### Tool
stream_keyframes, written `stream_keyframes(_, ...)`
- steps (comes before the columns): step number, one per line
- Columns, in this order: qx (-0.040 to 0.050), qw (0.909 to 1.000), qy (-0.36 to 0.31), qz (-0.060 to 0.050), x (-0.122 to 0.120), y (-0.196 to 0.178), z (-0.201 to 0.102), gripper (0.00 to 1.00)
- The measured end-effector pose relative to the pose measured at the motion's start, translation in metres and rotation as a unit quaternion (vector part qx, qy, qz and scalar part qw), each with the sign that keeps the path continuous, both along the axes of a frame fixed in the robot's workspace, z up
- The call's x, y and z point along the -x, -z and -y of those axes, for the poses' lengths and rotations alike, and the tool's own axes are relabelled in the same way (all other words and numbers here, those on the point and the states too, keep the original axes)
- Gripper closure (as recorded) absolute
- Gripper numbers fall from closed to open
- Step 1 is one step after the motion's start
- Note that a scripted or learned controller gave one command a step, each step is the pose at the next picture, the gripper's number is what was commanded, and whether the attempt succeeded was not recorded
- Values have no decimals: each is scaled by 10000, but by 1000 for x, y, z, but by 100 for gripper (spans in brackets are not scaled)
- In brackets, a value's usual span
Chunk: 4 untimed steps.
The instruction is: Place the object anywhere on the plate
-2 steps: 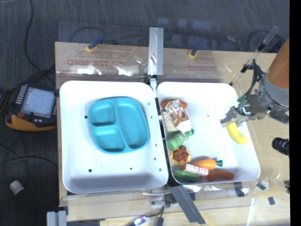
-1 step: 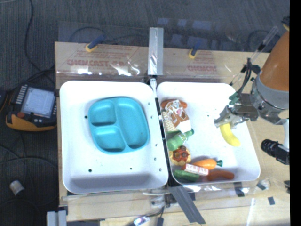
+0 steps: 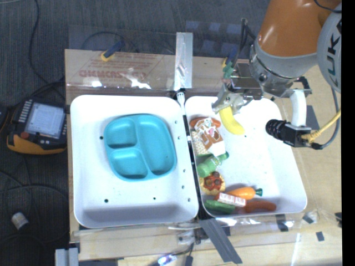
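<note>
Banana hangs pinched between the jaws over right bin.

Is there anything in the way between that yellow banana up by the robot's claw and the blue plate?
Only the bins' raised rims between them. The banana hangs at the end effector over the right bin, and the blue plate lies in the left one.

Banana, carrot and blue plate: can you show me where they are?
banana point(image 3: 233, 123): camera view, middle of its yellow body.
carrot point(image 3: 242, 193): camera view, its orange middle.
plate point(image 3: 166, 148): camera view, bare floor of its right compartment.
</note>
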State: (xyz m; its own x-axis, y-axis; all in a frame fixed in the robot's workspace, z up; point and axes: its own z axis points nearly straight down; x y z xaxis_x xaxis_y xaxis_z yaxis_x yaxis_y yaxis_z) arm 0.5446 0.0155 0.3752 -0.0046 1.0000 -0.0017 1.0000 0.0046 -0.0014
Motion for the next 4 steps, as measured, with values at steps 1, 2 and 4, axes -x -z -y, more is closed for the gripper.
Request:
stream_keyframes(1,-2,9987,-516,-13,42,39,-75,100)
stream_keyframes(2,0,9971,-767,-13,1,96,-146,100)
stream_keyframes(4,1,9970,-771,-29,1,88,-147,100)
